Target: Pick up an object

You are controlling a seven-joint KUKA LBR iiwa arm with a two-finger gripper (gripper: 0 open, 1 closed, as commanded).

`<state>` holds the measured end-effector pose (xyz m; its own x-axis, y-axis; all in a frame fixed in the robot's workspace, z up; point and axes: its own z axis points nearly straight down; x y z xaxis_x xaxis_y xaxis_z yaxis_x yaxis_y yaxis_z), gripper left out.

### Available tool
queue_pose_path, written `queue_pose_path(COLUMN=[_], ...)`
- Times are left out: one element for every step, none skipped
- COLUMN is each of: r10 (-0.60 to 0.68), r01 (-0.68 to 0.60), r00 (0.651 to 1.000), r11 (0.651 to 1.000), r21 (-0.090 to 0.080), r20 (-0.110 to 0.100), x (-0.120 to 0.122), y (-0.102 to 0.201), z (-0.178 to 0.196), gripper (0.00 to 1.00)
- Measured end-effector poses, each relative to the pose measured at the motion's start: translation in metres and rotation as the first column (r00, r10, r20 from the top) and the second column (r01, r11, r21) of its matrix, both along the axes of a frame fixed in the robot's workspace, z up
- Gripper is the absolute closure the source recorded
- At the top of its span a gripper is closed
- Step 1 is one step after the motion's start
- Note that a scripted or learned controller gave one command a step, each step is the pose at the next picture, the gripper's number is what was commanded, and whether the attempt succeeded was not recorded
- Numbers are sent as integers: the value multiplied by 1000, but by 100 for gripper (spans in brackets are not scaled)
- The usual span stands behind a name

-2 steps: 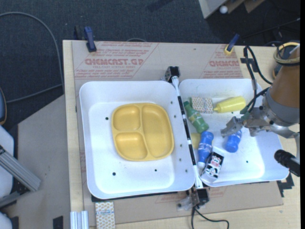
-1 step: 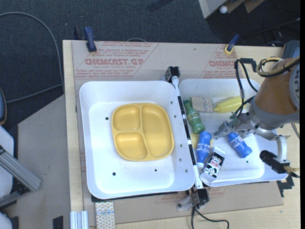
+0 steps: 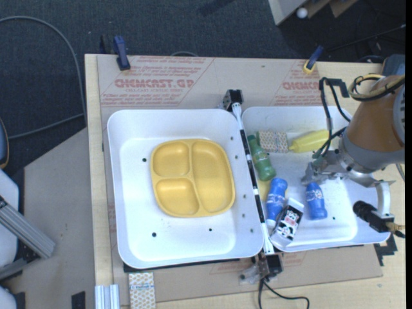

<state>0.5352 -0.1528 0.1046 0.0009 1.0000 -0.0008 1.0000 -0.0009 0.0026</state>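
Pincer [image 3: 317,180] is down in the right bin [image 3: 335,234], right over a small blue bottle [image 3: 315,202]. Can't tell its state from here. Another blue bottle [image 3: 275,198] sits just left; yellow tray [image 3: 192,176] in the left bin [image 3: 129,192].

The gripper [image 3: 315,176] sat under the arm's wrist, and its fingertips were too small and shadowed to tell whether they stood apart. Just below it, the small blue bottle [image 3: 315,201] had its top hidden by the gripper. Above it, the yellow object [image 3: 308,140] ran behind a black cable at its right end. To its right, the arm [image 3: 380,124] was cut off by the picture's edge.
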Motion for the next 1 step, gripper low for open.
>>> queue_pose_path(r10=[2], r01=[-2], r00=[1000], r11=[1000], r21=[0], r20=[4], x=[51], y=[53], z=[-18], gripper=[100])
